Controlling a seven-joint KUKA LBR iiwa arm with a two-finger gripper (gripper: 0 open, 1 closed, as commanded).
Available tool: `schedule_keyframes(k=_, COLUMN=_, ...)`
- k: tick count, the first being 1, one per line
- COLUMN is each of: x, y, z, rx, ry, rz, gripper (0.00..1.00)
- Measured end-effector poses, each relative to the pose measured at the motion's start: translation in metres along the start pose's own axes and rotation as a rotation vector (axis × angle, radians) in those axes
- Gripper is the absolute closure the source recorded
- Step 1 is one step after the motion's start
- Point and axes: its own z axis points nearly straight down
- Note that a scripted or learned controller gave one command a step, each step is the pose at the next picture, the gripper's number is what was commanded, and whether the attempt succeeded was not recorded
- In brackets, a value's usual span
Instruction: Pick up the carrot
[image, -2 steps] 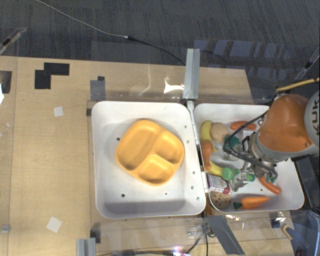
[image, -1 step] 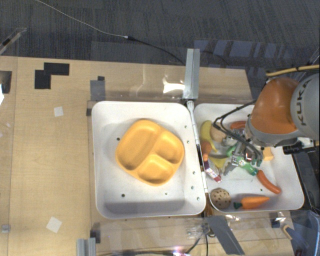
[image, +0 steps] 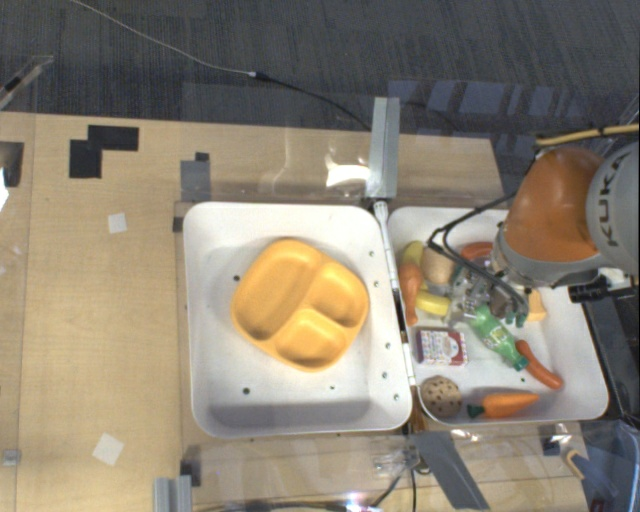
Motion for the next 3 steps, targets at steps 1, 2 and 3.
schedule_keyframes(k=1, x=-0.05, y=0.046, z=-0.086, rx=0.001, ry=0.007, rz=0.145, gripper=1.0)
schedule_keyframes(k=2, x=0.013, y=0.071, z=-0.09, rx=0.005, ry=0.014, rz=0.478, gripper=1.0)
schedule_keyframes(k=3, x=-0.008, y=0.063, z=-0.119, rx=0.007, ry=0.011, rz=0.743, gripper=1.0)
